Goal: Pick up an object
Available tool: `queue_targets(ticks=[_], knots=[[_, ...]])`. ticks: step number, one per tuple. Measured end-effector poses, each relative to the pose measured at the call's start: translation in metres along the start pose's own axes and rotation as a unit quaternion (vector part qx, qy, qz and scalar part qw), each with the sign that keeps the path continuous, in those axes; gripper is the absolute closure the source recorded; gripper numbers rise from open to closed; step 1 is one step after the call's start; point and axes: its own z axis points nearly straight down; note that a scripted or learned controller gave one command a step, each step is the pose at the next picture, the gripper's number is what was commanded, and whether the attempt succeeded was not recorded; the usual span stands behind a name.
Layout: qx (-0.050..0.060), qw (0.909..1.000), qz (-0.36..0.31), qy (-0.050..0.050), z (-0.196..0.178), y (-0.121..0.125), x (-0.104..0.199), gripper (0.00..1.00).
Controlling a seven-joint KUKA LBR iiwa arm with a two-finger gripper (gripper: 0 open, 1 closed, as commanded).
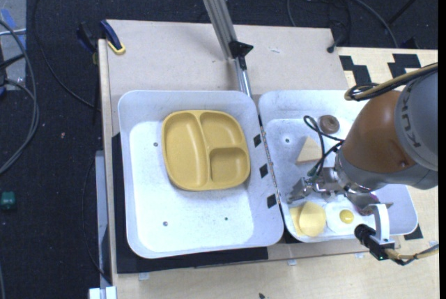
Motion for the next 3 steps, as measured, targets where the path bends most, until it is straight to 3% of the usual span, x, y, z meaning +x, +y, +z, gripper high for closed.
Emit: queue_targets(ticks=[1,3], knots=[[-0.003,1.0000,0.001,-0.001,-0.013,0.002,-0.001,1.00],[-0.002,1.0000,-0.002,0.000,-0.119,0.005,0.005,1.00]])
